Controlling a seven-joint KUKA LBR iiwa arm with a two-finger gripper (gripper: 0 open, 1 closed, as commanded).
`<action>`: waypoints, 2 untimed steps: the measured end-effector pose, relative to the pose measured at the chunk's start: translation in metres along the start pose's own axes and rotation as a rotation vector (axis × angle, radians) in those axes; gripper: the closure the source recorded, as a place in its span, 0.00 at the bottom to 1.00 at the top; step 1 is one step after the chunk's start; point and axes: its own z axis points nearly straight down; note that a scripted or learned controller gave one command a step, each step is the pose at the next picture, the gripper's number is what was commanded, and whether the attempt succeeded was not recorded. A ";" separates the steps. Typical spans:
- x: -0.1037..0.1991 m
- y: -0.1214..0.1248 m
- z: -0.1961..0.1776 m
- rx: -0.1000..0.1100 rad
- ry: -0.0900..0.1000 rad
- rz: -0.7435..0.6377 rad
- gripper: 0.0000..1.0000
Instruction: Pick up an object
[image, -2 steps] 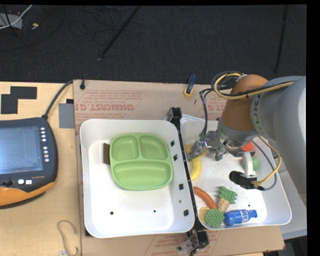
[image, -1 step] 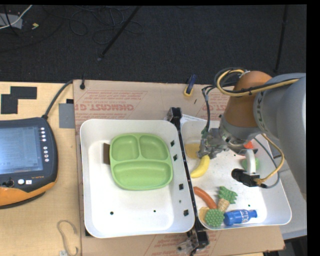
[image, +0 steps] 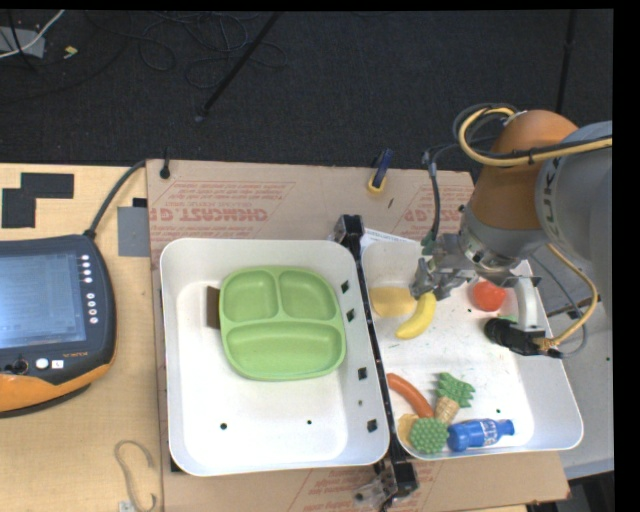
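Observation:
My gripper (image: 436, 283) hangs over the back of the right bin (image: 560, 400), just above the upper end of a yellow banana (image: 418, 318) that lies slanted on the bin floor. Whether it touches the banana I cannot tell. A pale yellow lemon-like piece (image: 389, 300) lies directly left of the banana. To the right of the gripper rests a red tomato (image: 488, 295). Near the front of the bin lie an orange carrot (image: 409, 393), a small pineapple (image: 450, 393), a green knobbly fruit (image: 428, 436) and a blue bottle (image: 480, 433).
The left bin (image: 190, 400) holds a green divided plate (image: 282, 322) with a brown block (image: 212, 307) at its left edge. A black divider (image: 365, 340) separates the bins. A tablet pendant (image: 45, 310) lies on the bench at far left.

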 end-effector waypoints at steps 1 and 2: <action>-0.001 0.001 -0.053 0.000 0.000 -0.007 1.00; 0.032 -0.037 -0.057 0.008 0.002 -0.009 1.00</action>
